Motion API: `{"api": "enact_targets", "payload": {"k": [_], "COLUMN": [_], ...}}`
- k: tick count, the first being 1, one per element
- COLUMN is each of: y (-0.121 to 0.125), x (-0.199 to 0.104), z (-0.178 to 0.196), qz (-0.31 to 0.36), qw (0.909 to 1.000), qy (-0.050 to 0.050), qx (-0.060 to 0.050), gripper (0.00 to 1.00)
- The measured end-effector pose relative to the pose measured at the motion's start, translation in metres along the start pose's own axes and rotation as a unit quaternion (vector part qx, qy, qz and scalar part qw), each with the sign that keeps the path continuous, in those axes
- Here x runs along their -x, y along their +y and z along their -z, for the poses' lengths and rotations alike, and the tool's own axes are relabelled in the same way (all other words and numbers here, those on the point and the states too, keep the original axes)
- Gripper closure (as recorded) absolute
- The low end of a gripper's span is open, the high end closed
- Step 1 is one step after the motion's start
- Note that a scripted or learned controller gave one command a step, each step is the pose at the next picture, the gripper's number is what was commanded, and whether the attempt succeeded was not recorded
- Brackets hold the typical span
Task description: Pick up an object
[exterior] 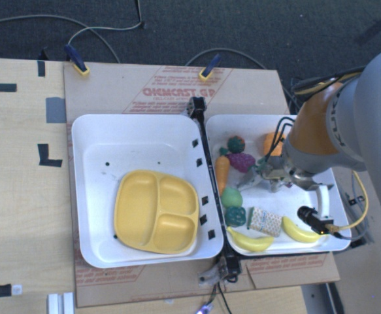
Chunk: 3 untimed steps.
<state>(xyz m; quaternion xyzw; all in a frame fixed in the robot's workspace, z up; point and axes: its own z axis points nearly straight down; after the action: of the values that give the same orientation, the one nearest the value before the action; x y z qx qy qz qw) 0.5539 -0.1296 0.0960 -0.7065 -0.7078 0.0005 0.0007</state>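
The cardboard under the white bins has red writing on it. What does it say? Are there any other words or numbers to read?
Red print on the cardboard: a big line plus smaller lines, too blurred to read for sure.
White bins, yellow tray, toy food: no words or numbers.

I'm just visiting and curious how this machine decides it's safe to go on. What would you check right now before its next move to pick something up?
1. Claw is over the right bin, where the toys lie: ok.
2. Claw holds a toy: cannot tell; nothing shows between its tips.
3. A target is close: ok; purple grapes and carrot lie just left of the claw.
4. Room around the target: not ok; grapes, carrot and green ball are crowded together.
5. Two bananas lie along the near wall, away from the claw: ok.
6. Yellow divided plate sits in the left bin, out of the way: ok.
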Motion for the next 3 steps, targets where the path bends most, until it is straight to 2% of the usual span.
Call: {"api": "enact_targets", "payload": {"k": [1, 2, 3], "y": [0.068, 0.078, 0.08], "x": [-0.014, -0.012, -0.013], "z": [-0.009, -0.009, 0.001], "qz": [-0.001, -0.001, -0.001], "qw": [1.0, 1.0, 1.0], "qy": [-0.003, -0.004, -0.004], "qx": [0.003, -0.001, 0.002], "gripper": [0.0, 0.0, 1.0]}}
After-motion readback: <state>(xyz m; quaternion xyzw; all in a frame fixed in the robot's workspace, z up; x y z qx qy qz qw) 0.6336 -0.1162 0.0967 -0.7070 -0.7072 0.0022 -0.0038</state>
